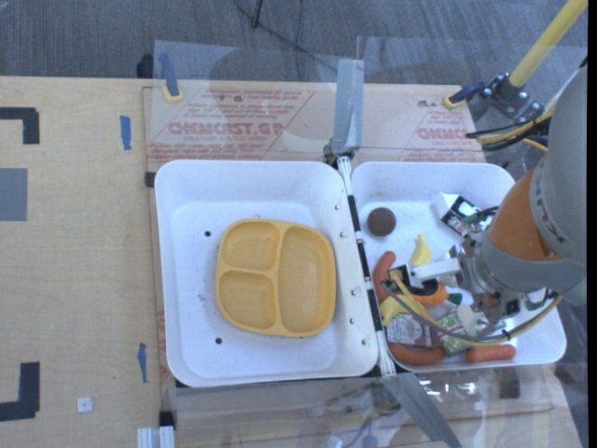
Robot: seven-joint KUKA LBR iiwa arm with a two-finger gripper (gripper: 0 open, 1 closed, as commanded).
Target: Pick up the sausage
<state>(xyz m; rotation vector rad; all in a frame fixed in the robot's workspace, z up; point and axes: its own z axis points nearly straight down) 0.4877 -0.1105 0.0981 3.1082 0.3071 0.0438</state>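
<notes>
Several sausage-like pieces lie in the right bin (532, 339). One reddish sausage (383, 266) lies by the bin's left wall. A second sausage (415, 353) rests at the front, and a third sausage (491, 351) sits at the front right. My gripper (478, 295) hangs low over the middle of this bin, just right of the heap of food. The arm's grey wrist and orange band cover its tip. The third sausage lies just in front of the gripper.
A brown round piece (381, 220), a small banana (422, 249), a black-and-white packet (457, 214) and a printed pouch (407, 328) share the right bin. A yellow divided plate (277, 276) lies in the left bin (187, 250). A divider wall (359, 259) separates the bins.
</notes>
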